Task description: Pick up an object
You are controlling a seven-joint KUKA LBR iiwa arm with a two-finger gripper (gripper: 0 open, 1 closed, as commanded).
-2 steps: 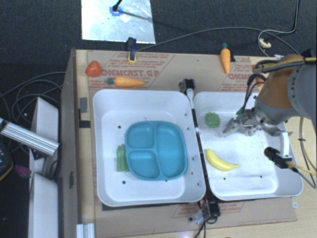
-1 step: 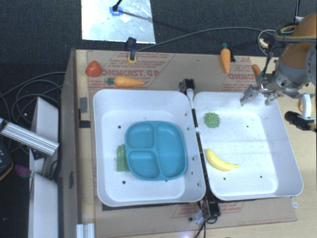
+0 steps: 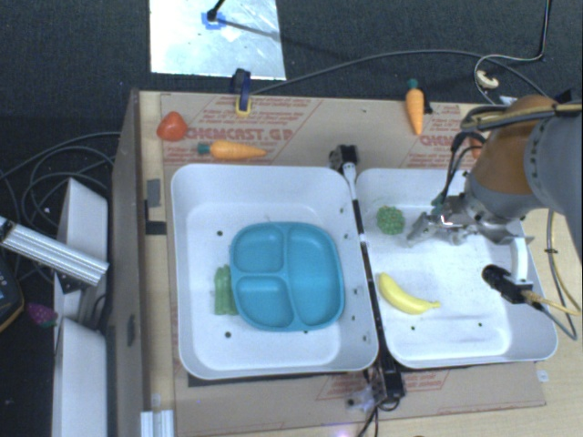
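Note:
My gripper [image 3: 441,227] hangs low over the upper middle of the right bin [image 3: 474,340], at the end of the grey arm with its orange band [image 3: 510,157]. A small green bumpy piece [image 3: 390,219] lies just to the gripper's left, apart from it. A yellow banana [image 3: 407,295] lies lower down in the same bin, near its left wall. From this view I see nothing held in the gripper.
The left bin [image 3: 196,335] holds a blue divided plate [image 3: 287,274] with a green piece [image 3: 222,290] against its left side. On the cardboard behind the bins lie two carrots [image 3: 235,150] [image 3: 415,109] and a red-orange toy [image 3: 171,127]. Cables run along the right.

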